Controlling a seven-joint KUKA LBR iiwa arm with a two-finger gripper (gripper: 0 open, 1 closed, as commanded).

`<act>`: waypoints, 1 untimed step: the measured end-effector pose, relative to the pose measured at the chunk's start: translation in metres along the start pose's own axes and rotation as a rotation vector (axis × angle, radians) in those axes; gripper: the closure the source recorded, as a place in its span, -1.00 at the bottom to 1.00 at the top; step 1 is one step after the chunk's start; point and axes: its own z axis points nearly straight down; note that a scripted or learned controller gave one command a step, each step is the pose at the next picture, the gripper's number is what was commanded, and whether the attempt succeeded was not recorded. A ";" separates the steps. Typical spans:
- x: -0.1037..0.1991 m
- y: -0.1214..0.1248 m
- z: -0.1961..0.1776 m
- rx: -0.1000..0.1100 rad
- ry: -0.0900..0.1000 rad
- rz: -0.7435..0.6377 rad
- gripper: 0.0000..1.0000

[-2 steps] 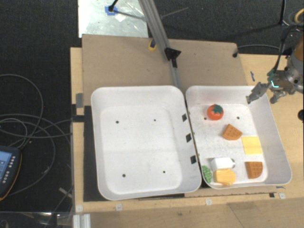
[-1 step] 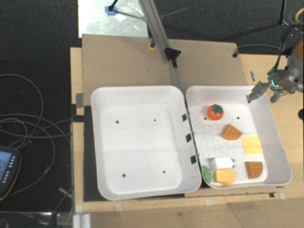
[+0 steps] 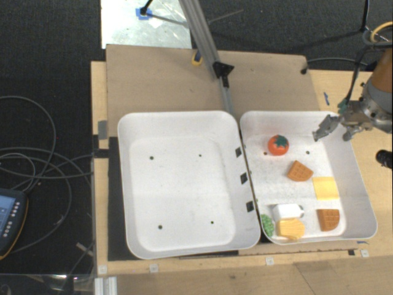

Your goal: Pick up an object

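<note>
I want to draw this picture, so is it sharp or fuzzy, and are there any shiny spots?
In the camera view the picture is a bit soft and grainy: the tomato toy and the orange waffle piece lack crisp edges. The end effector looks slightly blurred too. The brightest glare is on the shiny sheet at the top. Light on the white bins is even, with only faint shadows.

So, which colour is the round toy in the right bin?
Red with a green top, seen in the camera view.

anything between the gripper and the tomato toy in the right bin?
No. In the camera view the stretch from the gripper to the tomato toy is bare white floor of the right bin; the waffle piece lies below that line.
</note>
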 end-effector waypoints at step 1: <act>-0.006 0.000 0.060 0.001 0.000 0.001 -1.00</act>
